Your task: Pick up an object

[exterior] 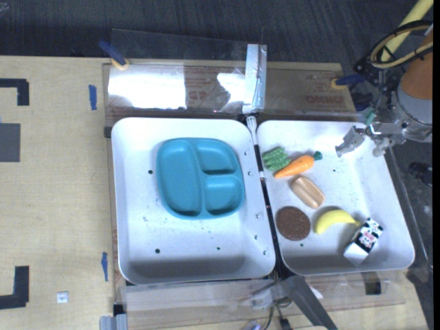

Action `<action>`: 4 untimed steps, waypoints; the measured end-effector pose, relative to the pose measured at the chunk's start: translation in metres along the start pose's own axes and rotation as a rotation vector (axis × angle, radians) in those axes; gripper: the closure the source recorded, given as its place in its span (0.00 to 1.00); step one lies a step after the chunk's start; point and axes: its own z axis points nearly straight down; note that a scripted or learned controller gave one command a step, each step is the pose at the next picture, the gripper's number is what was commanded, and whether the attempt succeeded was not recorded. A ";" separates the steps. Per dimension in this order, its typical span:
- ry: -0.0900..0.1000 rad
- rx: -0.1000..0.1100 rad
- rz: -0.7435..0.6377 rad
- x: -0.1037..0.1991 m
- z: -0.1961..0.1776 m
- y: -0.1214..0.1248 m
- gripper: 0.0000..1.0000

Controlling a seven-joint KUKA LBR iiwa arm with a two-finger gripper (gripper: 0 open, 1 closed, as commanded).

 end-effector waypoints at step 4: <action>-0.006 -0.012 -0.683 0.087 0.099 -0.057 1.00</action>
